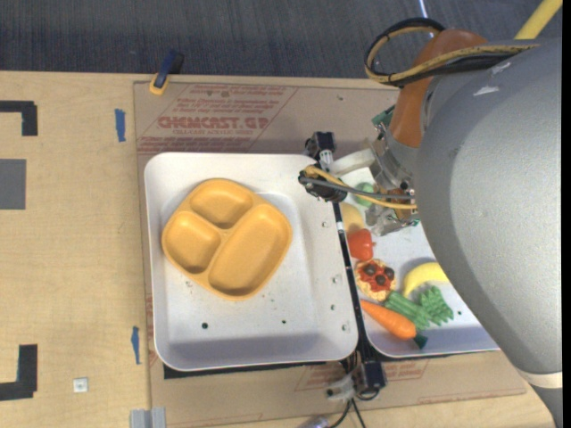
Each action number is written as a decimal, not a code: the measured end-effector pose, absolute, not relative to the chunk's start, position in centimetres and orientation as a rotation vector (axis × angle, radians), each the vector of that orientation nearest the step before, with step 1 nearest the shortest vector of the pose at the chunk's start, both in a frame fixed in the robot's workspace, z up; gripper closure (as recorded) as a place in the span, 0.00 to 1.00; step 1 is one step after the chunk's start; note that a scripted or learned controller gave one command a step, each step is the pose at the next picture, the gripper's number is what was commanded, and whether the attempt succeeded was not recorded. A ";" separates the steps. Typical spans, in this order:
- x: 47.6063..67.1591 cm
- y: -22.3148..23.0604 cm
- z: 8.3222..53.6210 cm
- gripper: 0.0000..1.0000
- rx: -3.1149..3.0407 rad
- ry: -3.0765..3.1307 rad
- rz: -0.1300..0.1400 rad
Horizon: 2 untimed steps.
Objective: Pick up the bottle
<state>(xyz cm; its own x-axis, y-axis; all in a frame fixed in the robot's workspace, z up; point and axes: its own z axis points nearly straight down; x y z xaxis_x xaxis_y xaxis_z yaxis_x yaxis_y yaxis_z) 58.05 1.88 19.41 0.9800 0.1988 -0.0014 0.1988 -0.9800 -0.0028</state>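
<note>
Arm looms nearest, masking right bin. Gripper state cannot be told. Bottle unidentified beside carrot; target to be confirmed before descent.

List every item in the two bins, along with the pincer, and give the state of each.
Yellow tray: upright, lying flat in the left bin, compartments bare.
Carrot: lying on its side in the right bin.
Tomato: resting by the divider.
Tart: flat, topping up.
Banana: lying, partly under the arm.
Pincer: low over the right bin, fingers hidden.
</note>
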 end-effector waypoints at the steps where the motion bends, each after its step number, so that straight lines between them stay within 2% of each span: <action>1: 58.0 1.9 19.4 0.00 -3.123 -0.314 0.003; 2: 58.1 1.9 20.4 1.00 -3.122 -0.314 0.003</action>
<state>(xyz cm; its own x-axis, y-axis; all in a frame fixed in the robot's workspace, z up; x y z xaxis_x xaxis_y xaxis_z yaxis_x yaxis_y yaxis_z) 58.09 1.92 20.37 0.9800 0.1991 -0.0015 0.1991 -0.9800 -0.0040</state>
